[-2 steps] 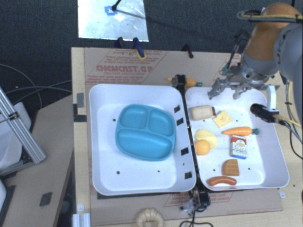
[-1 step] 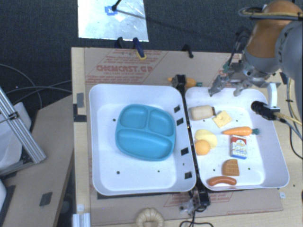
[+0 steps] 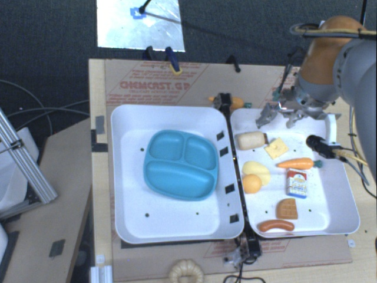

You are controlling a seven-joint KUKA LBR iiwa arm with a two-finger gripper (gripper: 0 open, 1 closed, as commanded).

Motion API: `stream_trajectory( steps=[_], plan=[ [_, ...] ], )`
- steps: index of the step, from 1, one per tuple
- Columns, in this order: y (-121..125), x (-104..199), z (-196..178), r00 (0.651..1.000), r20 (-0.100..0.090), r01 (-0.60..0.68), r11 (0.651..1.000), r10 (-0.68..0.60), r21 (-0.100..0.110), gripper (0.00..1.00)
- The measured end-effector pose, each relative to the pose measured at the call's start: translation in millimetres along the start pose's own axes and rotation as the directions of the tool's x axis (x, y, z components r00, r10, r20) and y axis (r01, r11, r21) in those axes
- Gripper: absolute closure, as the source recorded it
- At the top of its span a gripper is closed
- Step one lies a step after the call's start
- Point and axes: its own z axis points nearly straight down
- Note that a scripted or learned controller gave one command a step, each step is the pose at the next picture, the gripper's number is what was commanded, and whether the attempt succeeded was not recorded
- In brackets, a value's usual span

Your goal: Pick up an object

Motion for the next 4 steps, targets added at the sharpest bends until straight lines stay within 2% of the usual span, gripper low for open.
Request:
stream_trajectory(
  steps=[1, 2, 3, 4],
  plan=[
    [2.0, 1.8, 55.5, 1.0, -0.005, 0.0, 1.0, 0.0, -0.013, 0.0],
    [3.0, 2.1, 71.3, 1.0, -0.001, 0.003, 1.0, -0.003, -0.003, 0.0],
    [4.3, 2.1, 59.2, 1.0, 0.0, 0.005, 1.0, -0.005, -0.008, 1.0],
    [3.5, 7.6, -4.4, 1.0, 0.0, 0.004, 1.0, -0.004, -0.009, 1.0]
  ],
)
